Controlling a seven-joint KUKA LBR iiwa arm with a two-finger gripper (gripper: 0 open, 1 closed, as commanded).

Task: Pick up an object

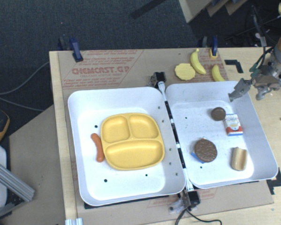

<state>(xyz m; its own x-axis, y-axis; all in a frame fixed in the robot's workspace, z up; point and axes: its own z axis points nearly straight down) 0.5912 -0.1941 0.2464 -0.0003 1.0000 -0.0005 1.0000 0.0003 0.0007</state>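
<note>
Closest to me in the right bin [258,127], a tan bread roll [238,158] lies near the front wall, with a brown cookie [206,150] just left of it. Farther back sit a small dark disc [218,113] and a red-and-white packet [232,124]. I see my gripper [254,87] above the bin's far right corner, fingers spread, holding nothing. I judge the roll the easiest pick: it lies apart from its neighbours, so I centre over it, straddle its narrow width, then descend.

2 bananas [198,62] and a yellow disc [185,71] lie on the bench [62,137] (beyond the bins).
</note>
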